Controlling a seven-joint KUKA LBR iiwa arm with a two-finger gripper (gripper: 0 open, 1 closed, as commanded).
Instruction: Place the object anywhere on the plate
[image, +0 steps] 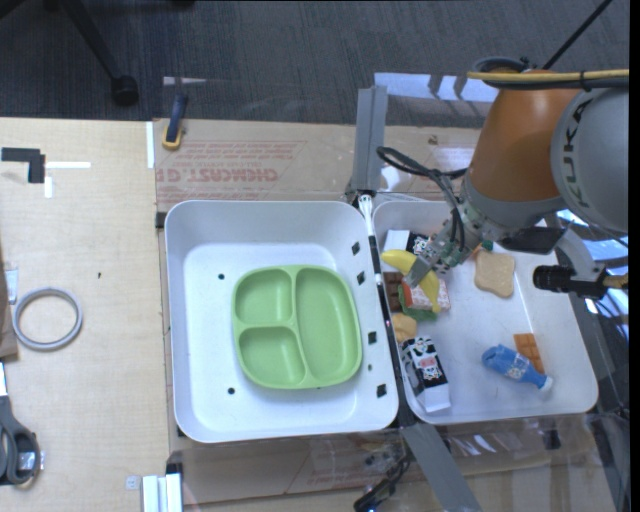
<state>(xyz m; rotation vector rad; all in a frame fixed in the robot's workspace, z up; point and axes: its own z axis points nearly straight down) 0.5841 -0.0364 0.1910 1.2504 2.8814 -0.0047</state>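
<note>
The wooden bench (70, 400) is seen filling the left half of the view, with a roll of tape (45, 318) lying at nine o'clock. The grey and orange arm (535, 140) is seen at two o'clock, reaching in over the right bin (570, 395). The left bin (190, 330) is set at the centre, and the green plate (298, 326), divided into three compartments, is laid in its middle with nothing on it.

The right bin is crowded along its left wall. The gripper (432, 262) is lowered at three o'clock from the plate, among a cluster of small things: a yellow banana-like piece (400, 261), a yellow and red piece (430, 296) just below the fingertips, and a tan lump (404, 325) beneath that. Which of these is the task's object cannot be told, and whether anything is held between the fingers cannot be told either, as the tips are lost against the clutter.

A black-and-white carton (426, 372) is laid at five o'clock of the cluster. A tan toast-like slice (494, 273) is found just right of the gripper. A blue bottle-like item (514, 366) and a small orange piece (527, 347) are placed touching each other near the bin's lower right.

The arm's upper part is cut off by the frame's edge.
</note>
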